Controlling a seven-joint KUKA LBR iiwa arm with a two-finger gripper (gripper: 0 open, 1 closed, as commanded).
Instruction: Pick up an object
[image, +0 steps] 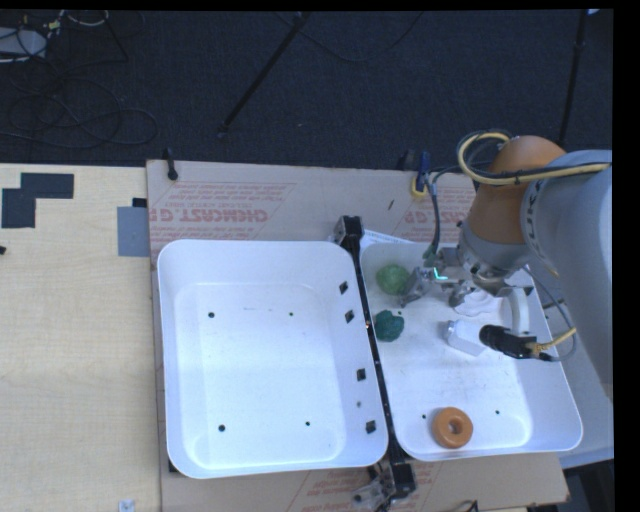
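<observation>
The right bin (560, 425) holds several objects. A light green lump (392, 277) lies near its back left corner, with a smaller dark green lump (388, 326) just in front of it. A pale, clear-looking object (464, 336) rests mid-bin, and an orange ring (452, 427) lies near the front wall. My gripper (440, 289) is low over the back of this bin, just right of the light green lump and above the pale object. Nothing is visibly held in it.
The left bin (180, 300) sits beside the right one, with a black divider strip (362, 330) between them. The grey arm with its orange band (515, 195) and its cables covers the right bin's back right corner. A black connector (505, 342) hangs next to the pale object.
</observation>
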